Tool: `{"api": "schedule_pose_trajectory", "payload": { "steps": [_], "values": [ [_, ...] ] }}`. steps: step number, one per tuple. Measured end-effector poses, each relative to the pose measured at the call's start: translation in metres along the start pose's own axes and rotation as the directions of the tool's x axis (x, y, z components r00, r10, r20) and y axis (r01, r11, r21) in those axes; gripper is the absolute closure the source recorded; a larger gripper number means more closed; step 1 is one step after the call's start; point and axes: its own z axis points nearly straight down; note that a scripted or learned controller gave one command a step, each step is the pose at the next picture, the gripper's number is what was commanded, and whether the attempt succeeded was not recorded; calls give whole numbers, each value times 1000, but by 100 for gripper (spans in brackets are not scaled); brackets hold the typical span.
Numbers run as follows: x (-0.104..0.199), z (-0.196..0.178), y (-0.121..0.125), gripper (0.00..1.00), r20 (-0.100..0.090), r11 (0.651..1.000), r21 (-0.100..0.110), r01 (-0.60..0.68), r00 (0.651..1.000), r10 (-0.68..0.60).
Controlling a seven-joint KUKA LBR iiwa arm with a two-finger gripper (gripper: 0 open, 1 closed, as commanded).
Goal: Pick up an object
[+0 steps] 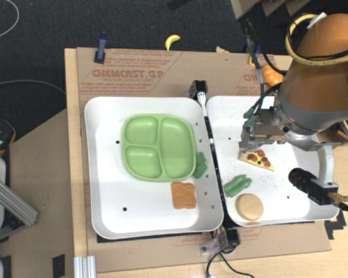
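My pincer [256, 145] sits low over the pizza slice [257, 159] in the right bin [232, 112], my wrist hiding its top; its grip state cannot be told.

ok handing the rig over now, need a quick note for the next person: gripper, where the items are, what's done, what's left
Gripper: low in the right bin, right above the pizza slice toy. Whether it is open or shut cannot be judged from this angle; no grasp confirmed.

Right bin: pizza slice toy, green bean pod toy, round tan bun.
Left bin: green divided plate, toast slice, a small green piece at the plate's right edge.

Done: arm positioned over the pizza slice.
Left: close on an item, lift, and check it actually comes up.
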Motion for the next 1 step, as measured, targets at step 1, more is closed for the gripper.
{"api": "schedule_pose_trajectory", "payload": {
  "steps": [1],
  "values": [
    [28, -96, 1, 100, -2, 1000, 1, 4, 1000, -4]
  ]
}}
